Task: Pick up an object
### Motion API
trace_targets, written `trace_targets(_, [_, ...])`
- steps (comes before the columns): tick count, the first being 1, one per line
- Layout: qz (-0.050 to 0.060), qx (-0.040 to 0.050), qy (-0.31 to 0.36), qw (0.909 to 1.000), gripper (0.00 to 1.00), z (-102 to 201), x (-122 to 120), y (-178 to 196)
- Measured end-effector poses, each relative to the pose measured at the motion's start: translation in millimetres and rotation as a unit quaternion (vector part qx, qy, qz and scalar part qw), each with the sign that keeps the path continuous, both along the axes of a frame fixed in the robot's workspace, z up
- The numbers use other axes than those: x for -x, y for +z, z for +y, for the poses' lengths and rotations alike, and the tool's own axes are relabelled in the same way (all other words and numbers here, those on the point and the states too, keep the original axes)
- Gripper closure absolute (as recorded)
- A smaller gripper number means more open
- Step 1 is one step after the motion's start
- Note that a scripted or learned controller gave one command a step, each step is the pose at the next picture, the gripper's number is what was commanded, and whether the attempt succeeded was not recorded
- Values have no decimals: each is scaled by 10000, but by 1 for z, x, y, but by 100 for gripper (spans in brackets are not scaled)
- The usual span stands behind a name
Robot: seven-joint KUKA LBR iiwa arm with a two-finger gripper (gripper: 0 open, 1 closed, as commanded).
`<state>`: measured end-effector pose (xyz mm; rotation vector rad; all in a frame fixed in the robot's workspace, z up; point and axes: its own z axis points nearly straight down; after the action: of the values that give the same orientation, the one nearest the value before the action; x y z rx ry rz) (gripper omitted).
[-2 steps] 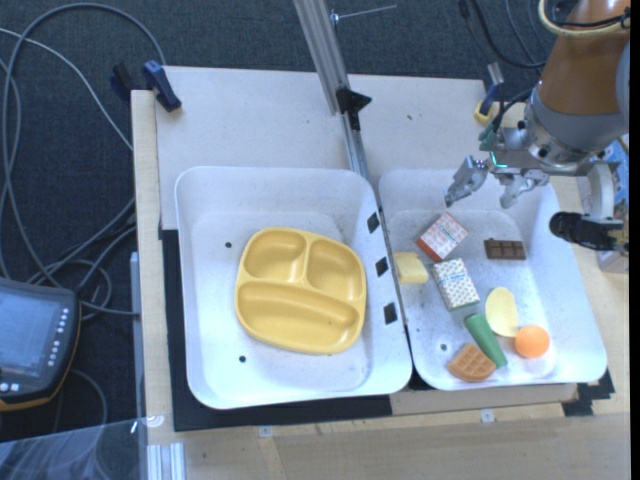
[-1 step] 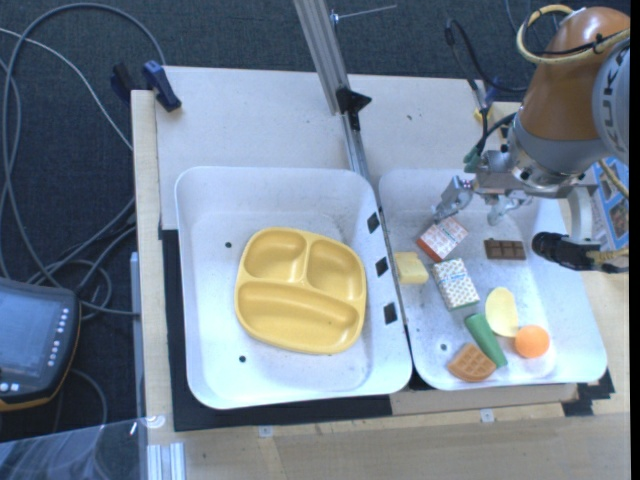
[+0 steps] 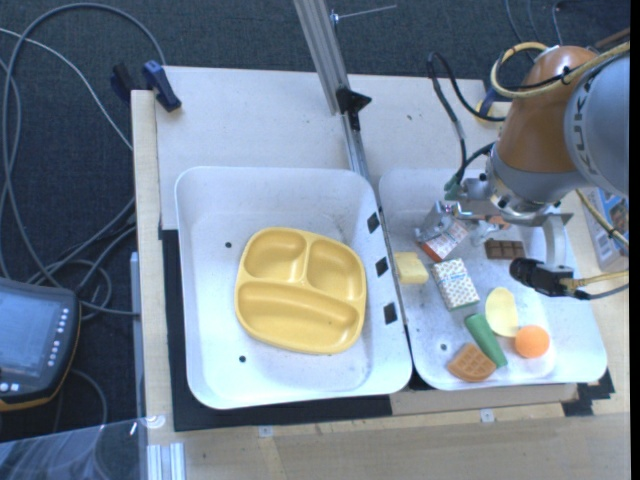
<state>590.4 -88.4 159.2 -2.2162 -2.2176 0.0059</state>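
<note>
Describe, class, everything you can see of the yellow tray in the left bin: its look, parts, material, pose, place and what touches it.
The yellow tray is a rounded-square dish that looks like smooth moulded plastic. It has three compartments: two smaller ones along its upper side and one long one along its lower side, split by raised ridges. Nothing lies in any compartment. It sits flat and right way up, turned slightly askew, near the middle of the left white bin, resting on the bin's floor. Nothing else touches it.

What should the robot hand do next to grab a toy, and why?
Probably go straight down a little. The gripper hangs over the right bin, above a small red and white packet, and nothing shows between its fingers yet.
</note>
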Motion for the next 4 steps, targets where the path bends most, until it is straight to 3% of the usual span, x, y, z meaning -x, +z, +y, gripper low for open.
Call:
trace_targets(1, [5, -2, -4, 10000, 0, 2, 12, -53])
trace_targets(2, [-40, 1, -3, 10000, 100, 2, 9, -38])
trace_targets(4, [-77, 14, 6, 10000, 100, 5, 2, 81])
